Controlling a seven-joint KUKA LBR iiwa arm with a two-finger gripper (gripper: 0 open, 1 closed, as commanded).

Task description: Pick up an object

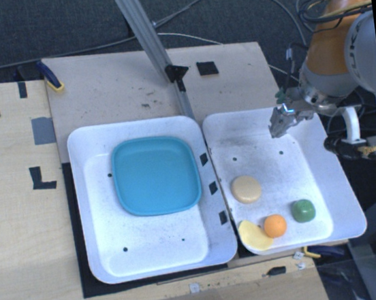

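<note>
In the right bin [327,162] lie a beige round piece [247,189], an orange ball [275,226], a yellow banana-like piece [253,237] and a green round piece [303,210]. My gripper [280,124] hangs over the bin's far right part, well above and behind these objects. Nothing shows between its fingers. A blue square plate [155,174] lies in the left bin [93,213].
A slanted metal post [153,40] rises behind the bins. A yellow and blue clamp [51,78] sits at the bench's far left corner. Cables run behind the arm at the right. Black tape marks dot the wooden bench on the left.
</note>
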